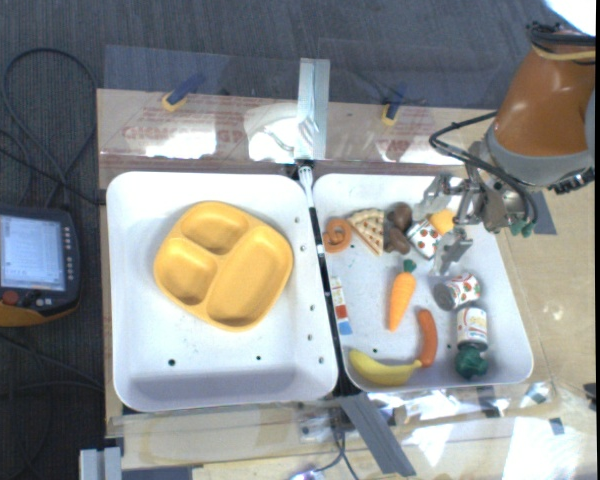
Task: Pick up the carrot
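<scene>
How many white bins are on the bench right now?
2. The left bin holds the yellow divided plate; the right bin holds the carrot and other toy food.

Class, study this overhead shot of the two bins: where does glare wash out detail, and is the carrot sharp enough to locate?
Camera view: glare bleaches the clear plastic sheeting behind the bins and the top right corner; the glossy yellow three-compartment plate shows only soft highlights; the orange carrot with a green top is evenly lit and clearly outlined, though the whole picture is slightly soft.
</scene>
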`<action>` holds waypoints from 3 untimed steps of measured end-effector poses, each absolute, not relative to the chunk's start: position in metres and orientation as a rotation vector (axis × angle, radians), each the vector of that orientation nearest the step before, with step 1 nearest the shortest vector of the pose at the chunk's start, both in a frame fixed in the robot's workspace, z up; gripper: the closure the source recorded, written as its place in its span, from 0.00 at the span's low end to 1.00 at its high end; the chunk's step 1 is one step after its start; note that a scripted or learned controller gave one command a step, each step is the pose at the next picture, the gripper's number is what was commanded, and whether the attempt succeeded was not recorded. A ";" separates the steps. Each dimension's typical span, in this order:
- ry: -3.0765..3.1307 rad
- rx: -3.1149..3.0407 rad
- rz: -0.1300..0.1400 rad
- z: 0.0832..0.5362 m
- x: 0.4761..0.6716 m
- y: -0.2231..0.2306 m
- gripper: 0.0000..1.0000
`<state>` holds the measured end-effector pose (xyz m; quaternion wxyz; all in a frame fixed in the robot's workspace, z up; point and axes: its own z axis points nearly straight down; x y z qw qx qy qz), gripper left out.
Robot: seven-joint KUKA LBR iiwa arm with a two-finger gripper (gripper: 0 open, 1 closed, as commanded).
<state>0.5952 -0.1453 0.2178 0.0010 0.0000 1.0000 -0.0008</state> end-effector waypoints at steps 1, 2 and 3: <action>3.133 0.062 -0.004 0.094 0.559 -0.115 0.00; 3.126 0.062 -0.009 0.105 0.561 -0.115 1.00; 3.081 0.598 0.000 0.185 0.485 -0.072 1.00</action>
